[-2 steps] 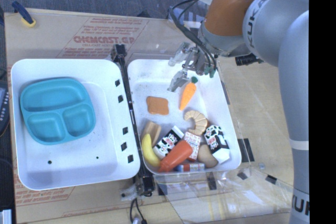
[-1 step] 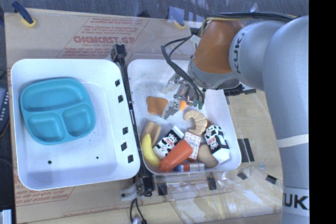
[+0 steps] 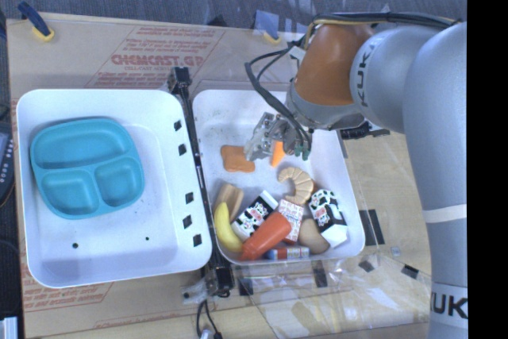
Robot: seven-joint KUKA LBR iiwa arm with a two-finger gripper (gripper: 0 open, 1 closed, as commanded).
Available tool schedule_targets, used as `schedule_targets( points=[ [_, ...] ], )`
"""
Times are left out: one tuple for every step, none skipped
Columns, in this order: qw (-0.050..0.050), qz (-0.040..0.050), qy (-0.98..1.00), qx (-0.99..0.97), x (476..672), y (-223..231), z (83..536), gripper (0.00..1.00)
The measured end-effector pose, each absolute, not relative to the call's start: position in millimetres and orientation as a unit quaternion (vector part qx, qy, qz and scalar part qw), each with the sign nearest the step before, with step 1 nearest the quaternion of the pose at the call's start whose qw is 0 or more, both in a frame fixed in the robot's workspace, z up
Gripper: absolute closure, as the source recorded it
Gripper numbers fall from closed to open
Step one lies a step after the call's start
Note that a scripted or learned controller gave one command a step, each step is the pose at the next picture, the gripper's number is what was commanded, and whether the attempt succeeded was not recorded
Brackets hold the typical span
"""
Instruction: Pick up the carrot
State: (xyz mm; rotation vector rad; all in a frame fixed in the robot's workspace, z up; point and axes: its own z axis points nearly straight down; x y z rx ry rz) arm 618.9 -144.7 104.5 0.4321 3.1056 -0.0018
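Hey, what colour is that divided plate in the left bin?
The divided plate is light blue, seen plainly in the camera view, against the white left bin.

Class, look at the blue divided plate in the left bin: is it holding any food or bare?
Bare. The blue divided plate shows plain blue in all three compartments; the toy food lies in the right bin.

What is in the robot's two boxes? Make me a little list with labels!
left bin: holds a blue divided plate
right bin: toy food piled at the near end
carrot: orange, lying in the pile beside the banana
other food: croissant, two little milk cartons, an orange piece
gripper: over the right bin, away from the carrot
small orange bit: right at the gripper's tip
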Motion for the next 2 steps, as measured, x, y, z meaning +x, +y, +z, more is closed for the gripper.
schedule_targets(
  points=[
    [0.001,-0.0002,0.957,0.289,561.2,-152,165,1.0],
    [0.001,0.0007,0.927,0.375,559.9,-78,206,1.0]
  ],
)
